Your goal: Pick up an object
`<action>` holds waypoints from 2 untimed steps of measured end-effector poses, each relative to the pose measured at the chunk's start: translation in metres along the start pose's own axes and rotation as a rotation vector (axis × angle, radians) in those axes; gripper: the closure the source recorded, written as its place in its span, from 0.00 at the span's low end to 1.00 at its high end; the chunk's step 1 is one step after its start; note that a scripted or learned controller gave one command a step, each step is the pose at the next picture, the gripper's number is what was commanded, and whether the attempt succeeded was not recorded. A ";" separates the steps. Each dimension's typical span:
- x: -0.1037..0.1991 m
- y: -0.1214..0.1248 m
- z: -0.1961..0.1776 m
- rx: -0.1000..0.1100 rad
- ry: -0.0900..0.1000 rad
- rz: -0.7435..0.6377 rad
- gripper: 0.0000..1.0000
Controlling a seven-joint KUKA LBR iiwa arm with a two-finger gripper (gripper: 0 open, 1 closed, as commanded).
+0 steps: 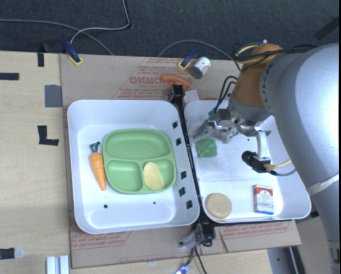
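Observation:
In the right bin a small green object lies near the left wall. My gripper hangs right above its far edge, and the grey arm with its orange band reaches in from the right. Nothing is seen held. A round tan item rests at the bin's front, with a small red, white and blue box to its right.
The left bin holds a green divided plate with a yellow item in one compartment and an orange carrot beside the plate. A black cable fitting hangs off the wrist over the right bin.

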State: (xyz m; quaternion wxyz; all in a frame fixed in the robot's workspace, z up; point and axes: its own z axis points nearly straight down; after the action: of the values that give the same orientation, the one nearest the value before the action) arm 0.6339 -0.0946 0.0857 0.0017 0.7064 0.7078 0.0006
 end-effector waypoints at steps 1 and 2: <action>-0.002 -0.008 0.000 0.000 -0.001 0.000 0.00; -0.001 -0.002 0.000 0.002 0.000 0.000 0.00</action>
State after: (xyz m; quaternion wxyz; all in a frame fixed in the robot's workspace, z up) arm 0.6323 -0.0952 0.0857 0.0011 0.7065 0.7077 -0.0002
